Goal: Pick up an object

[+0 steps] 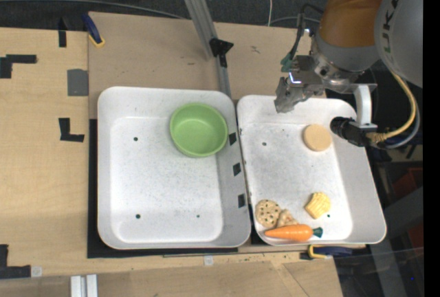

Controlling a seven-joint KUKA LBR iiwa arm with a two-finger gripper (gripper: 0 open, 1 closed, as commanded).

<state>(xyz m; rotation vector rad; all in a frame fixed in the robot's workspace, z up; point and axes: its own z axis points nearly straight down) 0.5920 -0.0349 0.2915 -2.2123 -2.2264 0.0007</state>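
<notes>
The left bin (110, 172) holds a green bowl (199, 129), upright, near its far edge toward the far right corner and well clear of the near edge. The right bin (275, 151) touches the left one along their shared side. In its near left corner lie a round speckled cookie (267, 211) and a small pale biscuit piece (287, 218), both just beside an orange carrot (293, 234) that rests along the near edge. A yellow corn piece (317, 205) sits a little toward the right edge. A tan round disc (317, 137) lies near the far right corner. The gripper (287, 102) hangs over the far edge of the right bin, apart from every object; whether it is wide or narrow cannot be told.
</notes>
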